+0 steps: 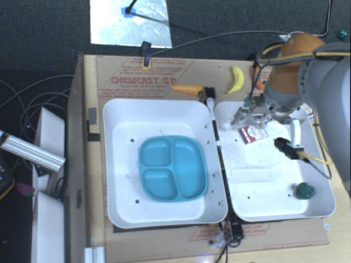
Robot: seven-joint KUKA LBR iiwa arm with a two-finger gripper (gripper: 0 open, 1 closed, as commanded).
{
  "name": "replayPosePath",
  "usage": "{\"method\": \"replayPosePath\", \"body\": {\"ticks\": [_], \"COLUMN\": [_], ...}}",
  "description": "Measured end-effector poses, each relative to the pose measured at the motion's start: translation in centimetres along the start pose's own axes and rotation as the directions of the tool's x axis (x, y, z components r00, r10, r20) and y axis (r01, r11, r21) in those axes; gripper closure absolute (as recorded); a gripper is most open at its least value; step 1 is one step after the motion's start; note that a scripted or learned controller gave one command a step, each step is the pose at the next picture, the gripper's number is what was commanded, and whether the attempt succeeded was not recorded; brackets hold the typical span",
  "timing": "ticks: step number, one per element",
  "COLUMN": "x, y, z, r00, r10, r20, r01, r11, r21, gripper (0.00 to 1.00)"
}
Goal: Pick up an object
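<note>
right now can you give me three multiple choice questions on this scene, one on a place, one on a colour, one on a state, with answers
1. Where does the divided plate lie?
A. in the left bin
B. in the right bin
C. on the cardboard behind the bins

2. What colour is the small round object near the right bin's front corner?
A. yellow
B. dark green
C. orange

3. How does the red and white packet stand to the gripper?
A. lifted high above the bin
B. lying on the bin floor just below the gripper
C. carried over the left bin

Answers:
1. A: the blue plate sits mid-floor in the left bin.
2. B: it is dark green, while the banana is yellow and the carrot orange, both on the cardboard behind the bins.
3. B: the packet lies flat on the right bin floor, right at the gripper.
</note>
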State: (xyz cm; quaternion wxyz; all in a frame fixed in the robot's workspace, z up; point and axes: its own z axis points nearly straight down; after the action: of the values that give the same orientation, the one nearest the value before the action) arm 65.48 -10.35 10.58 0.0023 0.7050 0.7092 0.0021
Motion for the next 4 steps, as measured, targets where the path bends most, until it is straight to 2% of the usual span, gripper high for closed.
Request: {"method": "replayPosePath", "body": {"ticks": [1,2,3,4], "x": [-1.6,-1.6,-10.4,-10.1], "y": [-1.0,-0.8,-5.0,-5.0], "z": [1.5,0.2,-4.2,-4.1], "r00": [1.000,1.000,1.000,1.000], "r10": [0.002,0.001,0.007,0.005], "r20": [0.001,0.000,0.005,0.001], "r01": [-0.002,-0.001,-0.007,-0.005], "r11": [1.000,1.000,1.000,1.000], "r21": [-0.009,-0.017,0.003,0.004], "gripper": [0.00,1.00,1.00,0.00]}}
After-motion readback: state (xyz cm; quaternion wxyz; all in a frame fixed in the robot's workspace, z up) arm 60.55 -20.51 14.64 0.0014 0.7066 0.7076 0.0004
